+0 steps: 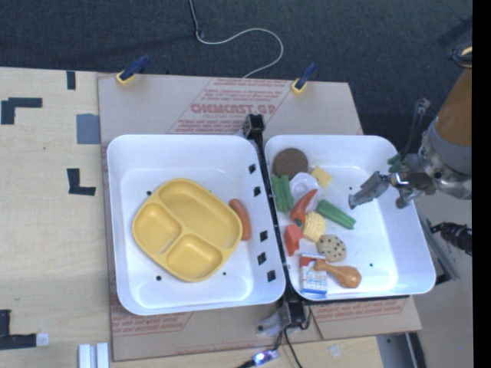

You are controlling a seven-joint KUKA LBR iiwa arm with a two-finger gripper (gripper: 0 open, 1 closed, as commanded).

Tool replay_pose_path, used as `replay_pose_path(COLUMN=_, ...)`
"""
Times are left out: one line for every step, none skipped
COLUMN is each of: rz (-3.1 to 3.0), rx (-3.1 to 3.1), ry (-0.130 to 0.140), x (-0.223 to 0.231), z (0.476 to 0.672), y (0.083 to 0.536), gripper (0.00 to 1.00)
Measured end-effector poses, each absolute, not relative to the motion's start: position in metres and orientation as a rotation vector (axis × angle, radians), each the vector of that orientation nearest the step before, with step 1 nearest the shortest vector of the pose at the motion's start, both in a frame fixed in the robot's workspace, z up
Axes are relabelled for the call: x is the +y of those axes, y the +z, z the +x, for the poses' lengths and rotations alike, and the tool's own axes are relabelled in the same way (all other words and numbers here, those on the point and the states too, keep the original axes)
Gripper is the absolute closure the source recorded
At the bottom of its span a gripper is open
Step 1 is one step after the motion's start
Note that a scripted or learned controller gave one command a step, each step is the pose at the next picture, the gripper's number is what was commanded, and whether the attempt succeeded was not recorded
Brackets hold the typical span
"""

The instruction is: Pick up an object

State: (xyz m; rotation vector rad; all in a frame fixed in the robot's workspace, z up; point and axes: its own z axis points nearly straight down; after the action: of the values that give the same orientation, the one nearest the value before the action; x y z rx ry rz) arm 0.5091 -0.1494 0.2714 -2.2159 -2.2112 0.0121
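Two white bins sit side by side. The left bin [126, 205] holds one yellow tray [186, 228] and one sausage [241, 218]; the right bin [399, 259] holds about ten toy foods. The end effector [381, 192] hovers spread wide, holding nothing.

I see the arm [460, 121] cut off by the right edge, the small carton [313, 280] partly hidden under the drumstick [341, 273], and the carton's print is too small for me to read.
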Motion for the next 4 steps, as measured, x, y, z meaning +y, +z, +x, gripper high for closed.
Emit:
replay_pose_path(rz=-2.219, rx=-2.222, ry=0.001, x=-0.149, z=0.511, y=0.277, gripper=0.00)
replay_pose_path(rz=-2.217, rx=-2.220, ry=0.005, x=-0.138, z=0.511, y=0.221, gripper=0.00)
replay_pose_path(rz=-2.216, rx=-2.219, ry=0.006, x=-0.135, z=0.516, y=0.159, gripper=0.00)
replay_pose_path(rz=-2.217, rx=-2.220, ry=0.004, x=-0.134, z=0.518, y=0.096, gripper=0.00)
